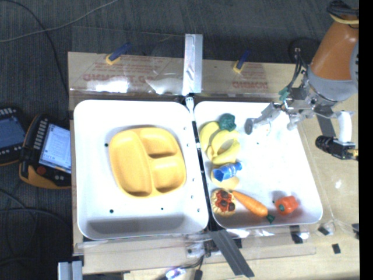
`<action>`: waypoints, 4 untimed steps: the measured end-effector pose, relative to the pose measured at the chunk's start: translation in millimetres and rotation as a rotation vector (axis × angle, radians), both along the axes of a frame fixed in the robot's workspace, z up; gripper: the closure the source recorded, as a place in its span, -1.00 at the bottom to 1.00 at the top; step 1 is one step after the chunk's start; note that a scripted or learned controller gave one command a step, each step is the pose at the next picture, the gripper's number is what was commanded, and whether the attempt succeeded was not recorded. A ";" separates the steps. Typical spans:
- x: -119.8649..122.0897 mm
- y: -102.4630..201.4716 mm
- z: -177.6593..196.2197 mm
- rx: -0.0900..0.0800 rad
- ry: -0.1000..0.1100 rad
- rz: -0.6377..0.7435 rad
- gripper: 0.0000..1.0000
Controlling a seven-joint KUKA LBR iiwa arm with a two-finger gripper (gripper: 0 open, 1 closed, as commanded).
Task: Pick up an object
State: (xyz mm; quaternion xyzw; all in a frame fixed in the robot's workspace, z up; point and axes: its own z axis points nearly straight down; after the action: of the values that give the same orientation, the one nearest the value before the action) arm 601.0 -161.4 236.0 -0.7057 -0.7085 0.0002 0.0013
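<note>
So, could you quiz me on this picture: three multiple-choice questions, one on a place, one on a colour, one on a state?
1. The yellow divided plastic tray lies: A in the left white bin; B in the right bin; C outside both.
2. The small plastic toy next to the yellow toy bananas is: A pink; B blue; C black.
3. The orange toy carrot is: A gripped by the end effector; B standing in the tray; C lying flat.
Answers: 1 A, it sits mid-bin. 2 B, it is blue. 3 C, it rests on the right bin's floor, apart from the end effector.
</note>
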 end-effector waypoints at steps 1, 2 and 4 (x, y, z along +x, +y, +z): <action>26.8 65.7 -117.3 0.001 -0.001 0.340 -1.00; 29.6 58.6 -133.8 0.000 0.000 0.090 -1.00; 68.3 56.3 -129.9 -0.007 -0.006 0.361 -1.00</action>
State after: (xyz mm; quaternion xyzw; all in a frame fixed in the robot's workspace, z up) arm 669.3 -105.1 106.1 -0.5672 -0.8236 0.0010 -0.0032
